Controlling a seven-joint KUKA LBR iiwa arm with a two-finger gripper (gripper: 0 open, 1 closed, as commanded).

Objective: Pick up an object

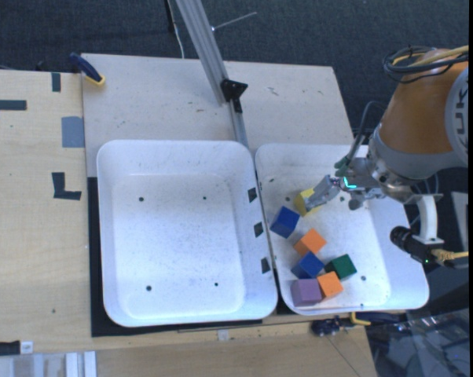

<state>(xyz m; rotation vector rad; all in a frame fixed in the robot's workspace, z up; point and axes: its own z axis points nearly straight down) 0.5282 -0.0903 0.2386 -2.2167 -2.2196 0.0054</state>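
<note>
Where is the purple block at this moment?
The purple block lies in the right bin, near its front edge, touching an orange block on its right and just below a blue block.

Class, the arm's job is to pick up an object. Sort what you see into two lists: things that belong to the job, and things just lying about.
Belongs to the job:
gripper
yellow block at the gripper's tip
blue cube
orange block
green cube
purple cube
right bin

Lying about:
left bin
blue-and-yellow tool on the bench
metal pole
</note>
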